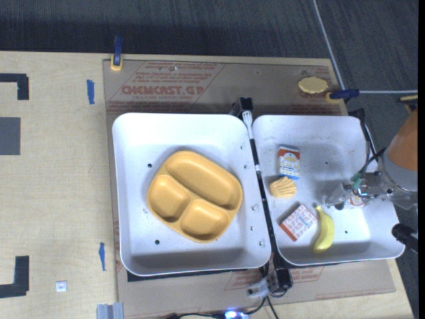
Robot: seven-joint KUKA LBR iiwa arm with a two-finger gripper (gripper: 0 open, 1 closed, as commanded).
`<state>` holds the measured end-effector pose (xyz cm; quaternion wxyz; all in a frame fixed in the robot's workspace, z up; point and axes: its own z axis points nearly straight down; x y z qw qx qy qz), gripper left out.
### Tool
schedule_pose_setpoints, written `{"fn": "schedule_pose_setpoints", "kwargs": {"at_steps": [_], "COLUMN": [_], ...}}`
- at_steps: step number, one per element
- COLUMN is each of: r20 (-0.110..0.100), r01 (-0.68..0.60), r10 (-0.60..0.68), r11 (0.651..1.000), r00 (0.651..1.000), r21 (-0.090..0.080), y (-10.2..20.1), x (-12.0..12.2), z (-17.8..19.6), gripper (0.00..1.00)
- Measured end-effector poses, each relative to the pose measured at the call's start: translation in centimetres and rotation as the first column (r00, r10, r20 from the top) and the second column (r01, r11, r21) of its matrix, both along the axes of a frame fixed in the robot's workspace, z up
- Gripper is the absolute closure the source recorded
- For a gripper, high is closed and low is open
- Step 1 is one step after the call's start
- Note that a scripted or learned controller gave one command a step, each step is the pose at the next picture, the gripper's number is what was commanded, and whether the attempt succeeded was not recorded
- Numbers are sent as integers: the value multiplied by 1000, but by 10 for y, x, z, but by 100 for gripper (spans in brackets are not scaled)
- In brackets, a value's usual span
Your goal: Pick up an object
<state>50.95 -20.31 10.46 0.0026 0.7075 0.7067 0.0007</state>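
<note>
The right bin (332,138) holds a small white, orange and blue carton (289,162), a yellow ridged piece (283,188), a red and white box (298,222) and a banana (324,230). My gripper (340,199) reaches in from the right and hangs low over the bin floor, just above the banana's upper end and to the right of the box. Nothing shows in its grasp. The arm's orange band (405,145) sits at the right edge of the view.
In the left bin (129,178) lies a yellow divided plate (194,195). A black divider clip (246,105) sits between the bins at the back. A round tan disc (313,85) lies on the cardboard behind the right bin.
</note>
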Motion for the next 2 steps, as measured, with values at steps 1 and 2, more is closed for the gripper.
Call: {"fn": "schedule_pose_setpoints", "kwargs": {"at_steps": [1,2], "r20": [-4,-1], "r01": [-3,-3], "r10": [3,3], "r11": [1000,1000], "r00": [1000,1000], "r21": [3,1], "y": [84,84], "x": [24,24], "z": [59,69], "gripper": [100,100]}}
